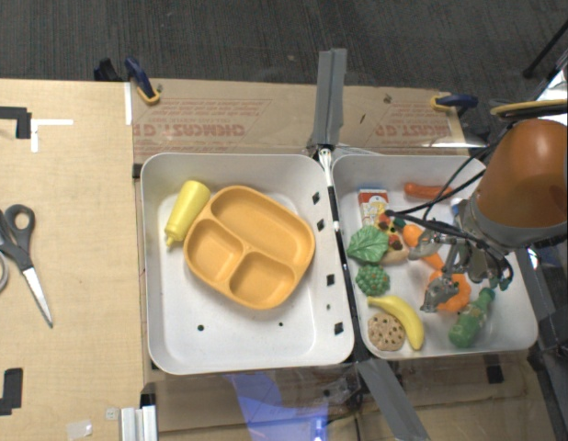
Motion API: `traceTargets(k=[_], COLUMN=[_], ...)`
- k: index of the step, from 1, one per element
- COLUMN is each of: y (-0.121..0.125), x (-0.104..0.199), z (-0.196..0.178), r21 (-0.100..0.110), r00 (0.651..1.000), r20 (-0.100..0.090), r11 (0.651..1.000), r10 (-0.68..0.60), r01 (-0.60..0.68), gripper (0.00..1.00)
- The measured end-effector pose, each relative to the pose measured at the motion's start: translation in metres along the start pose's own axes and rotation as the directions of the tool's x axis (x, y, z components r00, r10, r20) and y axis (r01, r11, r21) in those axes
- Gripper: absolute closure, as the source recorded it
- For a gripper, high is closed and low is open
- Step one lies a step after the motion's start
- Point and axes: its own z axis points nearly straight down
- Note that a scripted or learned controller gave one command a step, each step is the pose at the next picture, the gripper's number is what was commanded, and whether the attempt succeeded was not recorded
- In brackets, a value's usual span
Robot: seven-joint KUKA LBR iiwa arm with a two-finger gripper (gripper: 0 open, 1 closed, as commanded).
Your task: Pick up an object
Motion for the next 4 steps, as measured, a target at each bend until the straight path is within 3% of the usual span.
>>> traceTargets(k=[1,2,3,4], y=[0.026,0.026,0.068,-0.027], x=[-0.049,-0.05,-0.075,-0.091], z=[0.018,0.011,-0.08,-0.028], r21=[0.002,0.002,0.001,0.002], r00=[0.995,0.995,0.995,0.996], r20=[0.008,0.009,0.006,0.006], r11=[0.995,0.995,0.995,0.996], r10=[0.1,0.097,0.095,0.084], r01=[-0.1,-0.097,-0.095,-0.084], gripper=[0.0,1.0,1.0,1.0])
